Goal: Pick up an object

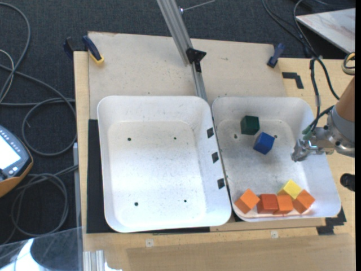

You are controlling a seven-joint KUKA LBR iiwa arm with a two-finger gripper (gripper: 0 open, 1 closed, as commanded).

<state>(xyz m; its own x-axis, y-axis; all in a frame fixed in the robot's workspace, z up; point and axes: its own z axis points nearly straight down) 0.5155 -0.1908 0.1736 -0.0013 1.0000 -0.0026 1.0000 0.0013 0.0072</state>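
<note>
Starting at the left, I am looking down at the left bin (152, 168), whose white floor is showing only a few dark specks. A slanted metal pole (179, 30) is running down to the seam between the two bins. Crossing that seam, I am coming to the right bin (225, 168), where all the blocks are lying. A dark green block (249, 124) is sitting toward the far side, and a blue block (263, 143) is resting just beside it, nearer to me. Along the near wall a row of blocks is crowding together: an orange block (247, 201), a red-orange block (269, 202), a yellow block (292, 188) and another orange block (304, 201), all touching or nearly so.

Farthest right, my claw (299, 151) is hanging over the right side of that bin, well clear of the near row and a little apart from the blue block. It is gripping nothing, and from this angle I cannot tell how it is set.

I am judging this to be the approach step, with no block chosen for certain. The blue block is looking like the easiest target, since it is standing free of the walls; the next move is calling for shifting left over it and descending squarely.
</note>
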